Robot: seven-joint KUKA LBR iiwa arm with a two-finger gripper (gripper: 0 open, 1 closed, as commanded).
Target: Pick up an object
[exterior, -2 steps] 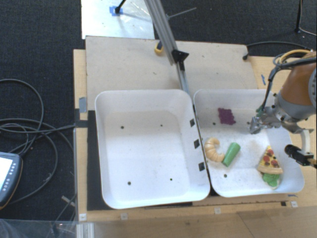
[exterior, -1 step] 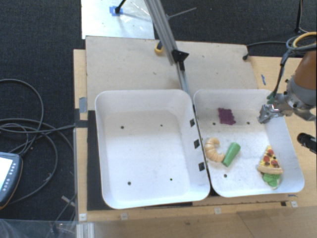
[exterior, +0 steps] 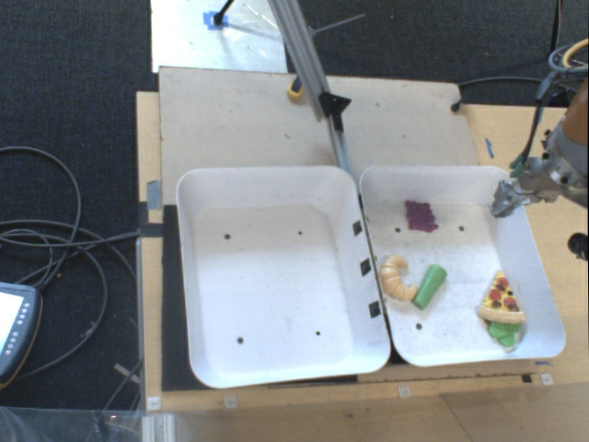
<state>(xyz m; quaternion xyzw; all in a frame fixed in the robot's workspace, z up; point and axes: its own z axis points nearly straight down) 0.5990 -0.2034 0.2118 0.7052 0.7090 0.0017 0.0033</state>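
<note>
The right bin (exterior: 534, 247) holds a purple bunch of grapes (exterior: 421, 215) near its back, a tan croissant (exterior: 397, 278) and a green cylinder (exterior: 429, 285) touching it near the left wall, and a pizza slice (exterior: 502, 299) lying on a green piece (exterior: 503, 333) at the front right. My gripper (exterior: 505, 200) hangs over the bin's right rim at the back, well apart from all of them, with nothing seen in it.
The left bin (exterior: 267, 274) stands beside the right one, a divider with black clips (exterior: 365, 267) between them. A slanted metal pole (exterior: 308, 58) crosses the bench behind the bins. Cables and a tablet (exterior: 14, 325) lie on the floor at left.
</note>
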